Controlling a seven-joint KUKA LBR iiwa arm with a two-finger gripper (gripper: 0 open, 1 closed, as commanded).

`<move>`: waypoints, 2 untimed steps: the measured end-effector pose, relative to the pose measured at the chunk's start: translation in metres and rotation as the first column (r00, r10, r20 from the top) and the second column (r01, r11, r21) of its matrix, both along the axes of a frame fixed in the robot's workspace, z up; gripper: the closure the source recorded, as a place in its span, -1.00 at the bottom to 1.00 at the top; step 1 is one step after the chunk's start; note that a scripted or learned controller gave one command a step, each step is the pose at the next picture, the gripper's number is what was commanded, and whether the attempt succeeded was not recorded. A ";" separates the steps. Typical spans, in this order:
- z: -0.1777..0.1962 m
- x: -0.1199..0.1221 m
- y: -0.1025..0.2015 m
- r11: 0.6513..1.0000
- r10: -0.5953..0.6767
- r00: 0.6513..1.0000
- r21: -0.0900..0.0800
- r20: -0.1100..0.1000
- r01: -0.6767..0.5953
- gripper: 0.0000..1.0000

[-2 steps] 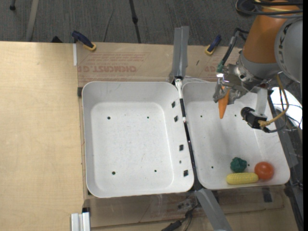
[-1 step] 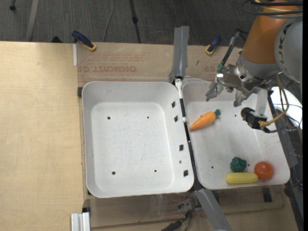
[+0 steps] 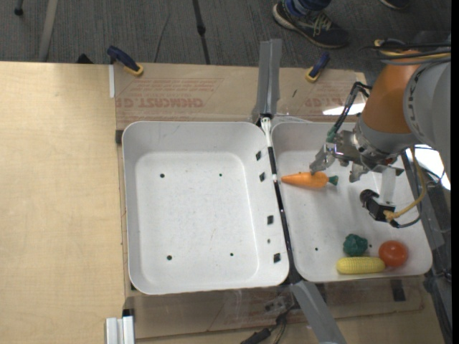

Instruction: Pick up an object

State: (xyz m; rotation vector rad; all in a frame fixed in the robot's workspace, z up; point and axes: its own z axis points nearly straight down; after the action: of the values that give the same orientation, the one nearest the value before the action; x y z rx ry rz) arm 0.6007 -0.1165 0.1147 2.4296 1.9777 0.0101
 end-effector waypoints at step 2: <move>-0.024 -0.108 0.006 0.893 0.451 0.893 0.005 -0.013 -0.451 -1.00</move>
State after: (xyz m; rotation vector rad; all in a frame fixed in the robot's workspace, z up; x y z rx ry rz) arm 0.4927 -0.1103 0.0907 1.9132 2.4964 -0.0024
